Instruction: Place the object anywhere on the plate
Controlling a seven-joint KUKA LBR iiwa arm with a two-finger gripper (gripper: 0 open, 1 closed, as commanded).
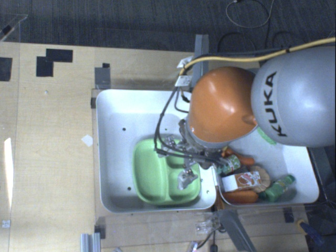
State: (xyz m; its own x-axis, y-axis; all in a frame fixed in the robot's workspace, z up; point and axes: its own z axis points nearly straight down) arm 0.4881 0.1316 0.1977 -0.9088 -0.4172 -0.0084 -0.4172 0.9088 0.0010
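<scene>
A grey arm with an orange band reached over two shallow white plastic bins. Its two-finger gripper hung over the near right part of a light green divided plastic plate in the left bin; whether it was wide, narrow or holding anything could not be told. The right bin's near edge held a green bottle, an orange sausage-shaped toy and other small items.

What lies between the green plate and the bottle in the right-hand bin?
In the camera view, the gripper and the bins' shared wall lie between the green plate and the bottle.
</scene>
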